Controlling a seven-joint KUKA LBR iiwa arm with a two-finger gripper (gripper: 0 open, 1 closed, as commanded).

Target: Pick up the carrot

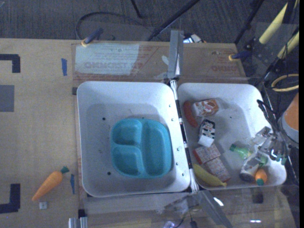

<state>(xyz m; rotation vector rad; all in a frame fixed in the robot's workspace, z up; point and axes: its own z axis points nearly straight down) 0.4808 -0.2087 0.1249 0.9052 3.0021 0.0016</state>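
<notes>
- Carrot lies on the desk, well left of the blue tray.
- Pincer hangs far right of that tray; whether spread or pressed together, I cannot tell.

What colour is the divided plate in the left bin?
The three-compartment plastic plate is light blue all over, seen clearly in the camera view.

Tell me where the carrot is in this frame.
In the camera view the carrot lies on the wooden bench at lower left, outside both bins, left of the left bin that holds the blue divided tray.
</notes>
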